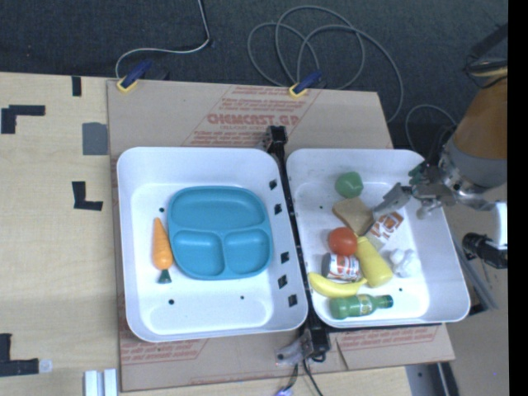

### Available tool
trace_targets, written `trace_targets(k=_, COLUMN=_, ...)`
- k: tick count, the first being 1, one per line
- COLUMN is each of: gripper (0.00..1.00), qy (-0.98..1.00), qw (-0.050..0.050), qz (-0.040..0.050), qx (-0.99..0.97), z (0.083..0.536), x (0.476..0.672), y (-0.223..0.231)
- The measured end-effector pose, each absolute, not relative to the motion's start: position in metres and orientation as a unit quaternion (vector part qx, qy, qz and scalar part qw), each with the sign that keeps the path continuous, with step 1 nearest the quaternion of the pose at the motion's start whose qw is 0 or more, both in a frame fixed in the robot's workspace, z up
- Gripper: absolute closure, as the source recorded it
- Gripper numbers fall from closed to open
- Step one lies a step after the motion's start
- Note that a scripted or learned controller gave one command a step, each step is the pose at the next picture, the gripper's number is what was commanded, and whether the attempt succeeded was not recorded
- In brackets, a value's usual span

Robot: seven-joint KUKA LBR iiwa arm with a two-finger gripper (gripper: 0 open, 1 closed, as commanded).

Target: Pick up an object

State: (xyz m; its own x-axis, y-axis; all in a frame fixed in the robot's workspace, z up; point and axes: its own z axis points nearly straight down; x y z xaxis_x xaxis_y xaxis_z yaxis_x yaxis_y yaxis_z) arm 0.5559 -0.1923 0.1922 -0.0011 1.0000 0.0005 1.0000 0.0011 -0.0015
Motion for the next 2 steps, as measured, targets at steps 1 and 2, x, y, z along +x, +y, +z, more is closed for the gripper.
trace_targets(k=1, gripper=0.00, qy=-0.708, qw=-0.015, qz=-0.0066, qx=-0.706, z=0.109, x=0.578, y=-0.149)
trace_targets(k=2, gripper=0.00, qy=-0.708, qw=-0.001, qz=-0.0005, qx=-0.706, z=0.085, x=0.663, y=-0.109)
